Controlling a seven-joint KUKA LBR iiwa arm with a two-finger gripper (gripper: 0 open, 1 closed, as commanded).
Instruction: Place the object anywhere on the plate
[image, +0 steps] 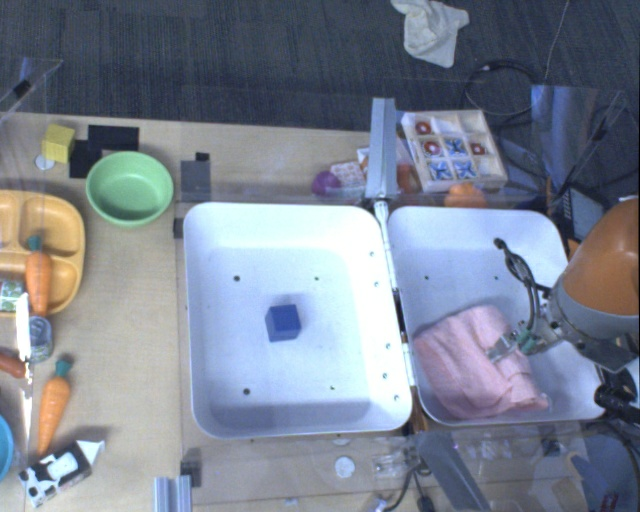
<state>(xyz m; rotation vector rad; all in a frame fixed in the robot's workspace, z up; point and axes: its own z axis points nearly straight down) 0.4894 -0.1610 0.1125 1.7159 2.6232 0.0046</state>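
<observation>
**Gripper Meets Pink Cloth in Right Bin**

Gripper (512, 345) of the grey-and-orange arm (600, 290) rests against a crumpled pink cloth (470, 365) in the right bin (470, 250); whether its fingers are parted or closed cannot be told. A blue cube (283, 321) sits alone in the left bin (250, 240).

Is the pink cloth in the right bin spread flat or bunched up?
Bunched up. The pink cloth lies crumpled with folds and ridges in the right bin, and the gripper sits at its edge.
</observation>
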